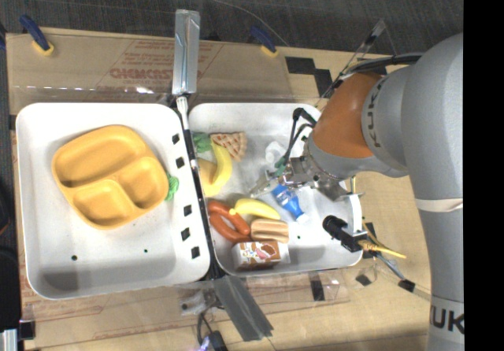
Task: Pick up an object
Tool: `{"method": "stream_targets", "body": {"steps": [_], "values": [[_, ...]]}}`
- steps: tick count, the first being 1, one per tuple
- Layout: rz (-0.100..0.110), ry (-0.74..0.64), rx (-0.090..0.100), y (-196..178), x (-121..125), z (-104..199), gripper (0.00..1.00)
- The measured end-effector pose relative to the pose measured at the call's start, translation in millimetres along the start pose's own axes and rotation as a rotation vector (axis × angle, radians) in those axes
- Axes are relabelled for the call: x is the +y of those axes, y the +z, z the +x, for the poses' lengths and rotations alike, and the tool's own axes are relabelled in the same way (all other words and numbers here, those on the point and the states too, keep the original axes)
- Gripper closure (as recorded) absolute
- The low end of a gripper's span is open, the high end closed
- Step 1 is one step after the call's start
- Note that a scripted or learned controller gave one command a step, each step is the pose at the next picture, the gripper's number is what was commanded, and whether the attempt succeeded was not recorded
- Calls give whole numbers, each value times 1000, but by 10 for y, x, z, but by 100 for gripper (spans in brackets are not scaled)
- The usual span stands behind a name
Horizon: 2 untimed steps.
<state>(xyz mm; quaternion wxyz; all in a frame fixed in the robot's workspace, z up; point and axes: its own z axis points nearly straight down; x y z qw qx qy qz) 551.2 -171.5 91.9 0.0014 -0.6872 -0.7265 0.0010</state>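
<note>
While the grey arm [409, 121] with its orange band [346, 117] reaches in from the right, its gripper [285, 176] hangs low over the middle of the right bin [315, 251]. Whether anything is caught in the gripper cannot be told from this slanted view, since the wrist covers most of it.

Just below and right of the gripper lies a small blue bottle [288, 203], tilted, so close to the gripper that touching cannot be ruled in or out. Left of it, along the left side of this bin, sits a cluster of toy food. A banana [218, 168] curves near the far left corner, with a green piece [201, 142] beside its far end and a waffle [229, 143] just to the right of that. Nearer the camera, a second, smaller banana [253, 208] rests against a hot dog [268, 228], and two red sausages [227, 221] lie just left of them. A small printed box [258, 253] sits at the near wall, touching the hot dog's near side. A crumpled clear wrapper [275, 154] lies just on the far side of the gripper.

The left bin [47, 263] bears a yellow divided plate [110, 175], lying toward its far half, with a green scrap [172, 186] at the plate's right edge. A black dotted divider [187, 200] runs between the two bins, and brown cardboard [142, 62] lies on the far side of both.
</note>
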Motion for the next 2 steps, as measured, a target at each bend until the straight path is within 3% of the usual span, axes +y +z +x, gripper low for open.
{"method": "stream_targets", "body": {"steps": [1, 2], "values": [[0, -4, -1, -100, 8, -1, 100], [-10, 45, 1, -1439, -680, 869, 100]]}}
